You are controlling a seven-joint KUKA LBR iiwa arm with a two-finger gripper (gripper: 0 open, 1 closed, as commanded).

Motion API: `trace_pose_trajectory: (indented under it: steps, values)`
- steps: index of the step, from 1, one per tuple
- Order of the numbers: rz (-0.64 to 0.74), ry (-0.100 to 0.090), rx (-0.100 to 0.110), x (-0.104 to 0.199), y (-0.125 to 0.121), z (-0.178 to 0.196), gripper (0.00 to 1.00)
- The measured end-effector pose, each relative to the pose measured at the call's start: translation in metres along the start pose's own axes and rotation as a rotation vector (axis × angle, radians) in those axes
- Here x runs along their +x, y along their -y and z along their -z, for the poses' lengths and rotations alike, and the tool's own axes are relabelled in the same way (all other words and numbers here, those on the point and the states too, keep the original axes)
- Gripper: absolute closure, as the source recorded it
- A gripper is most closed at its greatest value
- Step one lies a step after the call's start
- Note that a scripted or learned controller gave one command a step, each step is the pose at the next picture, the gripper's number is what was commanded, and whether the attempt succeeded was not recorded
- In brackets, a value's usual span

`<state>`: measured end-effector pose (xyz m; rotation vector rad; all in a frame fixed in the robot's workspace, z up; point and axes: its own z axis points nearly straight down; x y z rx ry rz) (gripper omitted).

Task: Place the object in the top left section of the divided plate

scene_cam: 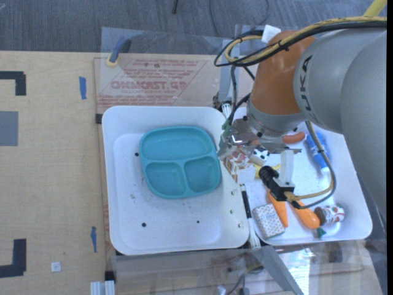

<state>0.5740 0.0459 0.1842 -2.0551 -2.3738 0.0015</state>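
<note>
My hand (236, 146) hangs at the right bin's (356, 165) left edge, just beside the plate (179, 161); I cannot tell its state. One small patterned object (238, 160) sits directly under it. One teal plate with three sections lies in the left bin (123, 183). Right bin: one carrot (280, 209), one sponge (269, 220), one blue pen (317, 150).

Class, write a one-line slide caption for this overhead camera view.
Grey-and-orange arm reaches over the right white bin of small objects; the teal three-section divided plate waits in the left white bin.
</note>
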Motion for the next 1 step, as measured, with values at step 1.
trace_pose_trajectory:
  steps: [1]
  values:
    - [0.001,0.001,0.000,0.0000,-0.0001,0.0003,0.00]
